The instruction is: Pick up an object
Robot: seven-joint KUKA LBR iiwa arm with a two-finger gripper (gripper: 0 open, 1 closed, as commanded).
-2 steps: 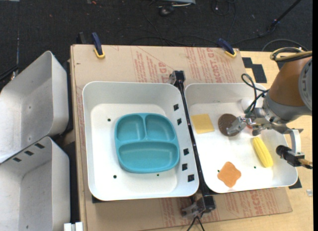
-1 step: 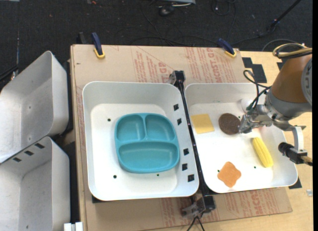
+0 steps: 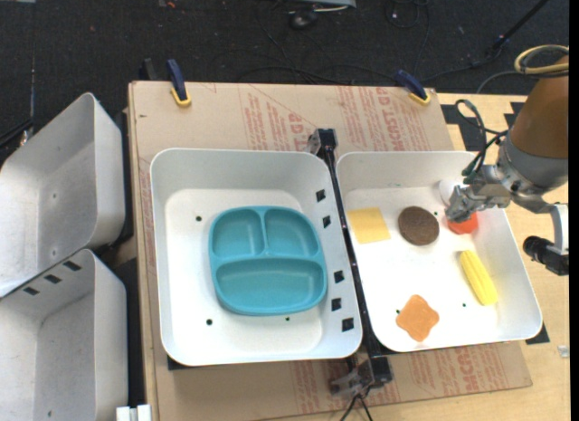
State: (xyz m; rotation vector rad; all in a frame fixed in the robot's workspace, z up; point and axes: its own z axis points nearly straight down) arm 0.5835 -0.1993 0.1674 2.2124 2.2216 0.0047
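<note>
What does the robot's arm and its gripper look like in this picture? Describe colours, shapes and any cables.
The arm enters from the right as a rounded grey body with a broad orange band above the wrist. Dark cables loop beside the wrist. The gripper is a small, boxy assembly of silver-grey metal, much narrower than the arm.

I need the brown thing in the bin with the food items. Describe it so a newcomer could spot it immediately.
Look in the right-hand bin, upper half. Between the yellow square slice and the gripper lies the brown disc. It is the only round, dark item there.
</note>
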